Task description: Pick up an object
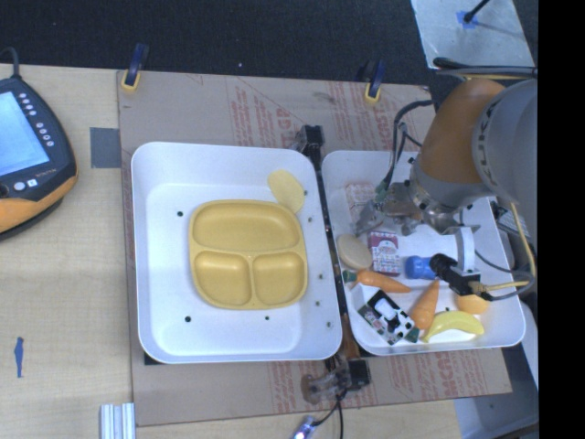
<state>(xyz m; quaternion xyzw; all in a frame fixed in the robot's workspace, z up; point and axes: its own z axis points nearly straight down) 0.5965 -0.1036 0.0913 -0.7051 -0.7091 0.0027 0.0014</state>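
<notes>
The right bin (512,332) holds several small items. Among them are a red-and-white carton (384,250), a blue piece (419,266), two carrots (384,282) (425,305), a banana (454,326), a tan disc (350,250) and a black-and-white item (386,318). My gripper (373,214) hangs low over the upper left part of this bin, just above the carton and the tan disc. The grey wrist and orange band hide the bin's upper right area. I see nothing between the gripper's tips from this angle.
The left bin (146,245) holds a yellow divided plate (247,250) and a pale yellow piece (286,188) by its upper right corner. A teach pendant (23,154) lies at the bench's left edge. Clamps (135,62) (373,76) pin the cardboard at the back.
</notes>
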